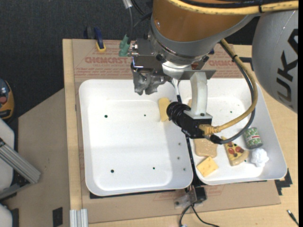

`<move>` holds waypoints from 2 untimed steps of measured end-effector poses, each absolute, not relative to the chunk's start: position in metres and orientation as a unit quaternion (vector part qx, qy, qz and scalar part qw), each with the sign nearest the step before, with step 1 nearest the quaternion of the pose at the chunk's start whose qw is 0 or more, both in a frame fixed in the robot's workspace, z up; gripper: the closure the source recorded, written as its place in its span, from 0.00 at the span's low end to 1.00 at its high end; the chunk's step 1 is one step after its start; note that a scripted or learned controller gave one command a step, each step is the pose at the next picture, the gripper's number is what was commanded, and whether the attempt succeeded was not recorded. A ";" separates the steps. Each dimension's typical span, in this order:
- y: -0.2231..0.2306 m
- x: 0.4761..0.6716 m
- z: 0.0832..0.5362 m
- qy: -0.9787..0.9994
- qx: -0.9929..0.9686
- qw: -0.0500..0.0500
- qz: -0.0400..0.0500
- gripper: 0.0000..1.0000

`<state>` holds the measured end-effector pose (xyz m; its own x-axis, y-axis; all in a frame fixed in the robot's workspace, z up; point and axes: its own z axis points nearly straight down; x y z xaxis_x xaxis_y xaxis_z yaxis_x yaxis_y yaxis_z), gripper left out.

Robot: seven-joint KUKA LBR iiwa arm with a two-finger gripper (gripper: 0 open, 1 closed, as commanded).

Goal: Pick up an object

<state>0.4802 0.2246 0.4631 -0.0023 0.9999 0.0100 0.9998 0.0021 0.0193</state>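
My gripper (146,84) hangs over the back right part of the left bin (123,145), under the arm's big orange and grey wrist. A pale yellow block (164,109) lies in the left bin close to its right wall, a little to the right of and nearer the camera than the gripper. In the right bin (270,167) lie a tan toast slice (206,148), a yellow cheese wedge (207,166), a pizza slice (235,153), a green can (253,137) and a white crumpled lump (258,157). I see nothing held in the gripper.
A black cable bundle (187,119) and a yellow hose (236,119) cross the wall between the bins and hang over the right bin. A white bracket (200,96) stands above them. A blue and yellow clamp (99,39) sits at the bench's back left.
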 end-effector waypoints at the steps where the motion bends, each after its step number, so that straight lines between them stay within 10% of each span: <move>1: 0.224 0.478 0.375 0.707 0.707 -0.002 -0.005 1.00; 2: 0.224 0.479 0.546 0.708 0.706 0.004 0.011 1.00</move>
